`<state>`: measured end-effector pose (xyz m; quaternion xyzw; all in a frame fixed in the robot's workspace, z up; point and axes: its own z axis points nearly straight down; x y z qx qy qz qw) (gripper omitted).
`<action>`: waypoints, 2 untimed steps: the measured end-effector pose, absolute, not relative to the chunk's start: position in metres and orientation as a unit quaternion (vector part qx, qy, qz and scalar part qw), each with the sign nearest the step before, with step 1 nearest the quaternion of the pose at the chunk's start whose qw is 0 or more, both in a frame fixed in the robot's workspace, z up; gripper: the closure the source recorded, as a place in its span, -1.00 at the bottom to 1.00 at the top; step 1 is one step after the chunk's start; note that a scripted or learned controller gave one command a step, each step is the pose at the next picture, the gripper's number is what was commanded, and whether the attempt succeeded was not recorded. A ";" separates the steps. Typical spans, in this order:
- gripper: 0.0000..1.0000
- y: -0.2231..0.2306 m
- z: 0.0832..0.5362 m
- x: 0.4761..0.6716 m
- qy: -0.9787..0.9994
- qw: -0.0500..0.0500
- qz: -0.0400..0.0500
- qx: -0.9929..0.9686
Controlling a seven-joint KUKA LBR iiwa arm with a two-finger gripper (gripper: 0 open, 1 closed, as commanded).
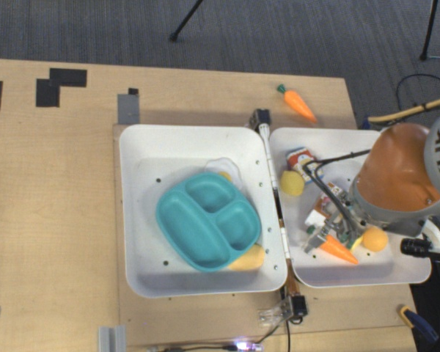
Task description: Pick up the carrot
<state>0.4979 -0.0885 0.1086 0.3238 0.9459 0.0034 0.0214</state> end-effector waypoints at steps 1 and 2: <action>-1.00 -0.090 0.109 0.496 0.965 0.019 0.001 0.262; -1.00 -0.092 0.109 0.496 0.979 0.019 -0.001 0.201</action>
